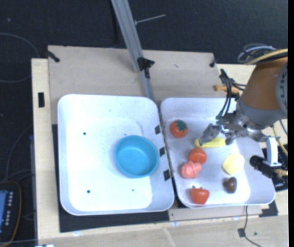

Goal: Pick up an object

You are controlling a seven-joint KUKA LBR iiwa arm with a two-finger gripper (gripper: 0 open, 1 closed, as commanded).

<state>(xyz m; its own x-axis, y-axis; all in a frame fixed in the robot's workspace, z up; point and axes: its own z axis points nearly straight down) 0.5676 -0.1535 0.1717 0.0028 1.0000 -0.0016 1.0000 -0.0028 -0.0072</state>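
Over the right-hand shallow white bin (pixel 255 192), beside a long yellow banana-shaped toy (pixel 214 143): grey two-finger gripper (pixel 212 135), touching its top edge (open or closed, cannot tell). Below the banana toy: round red tomato-like toy (pixel 198 156), pink lumpy toy (pixel 190 170).

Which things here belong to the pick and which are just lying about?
For the job: hand; yellow piece right under it, the likeliest target.

Lying about: blue bowl, red tomato, pink toy, pale yellow piece, brown piece.
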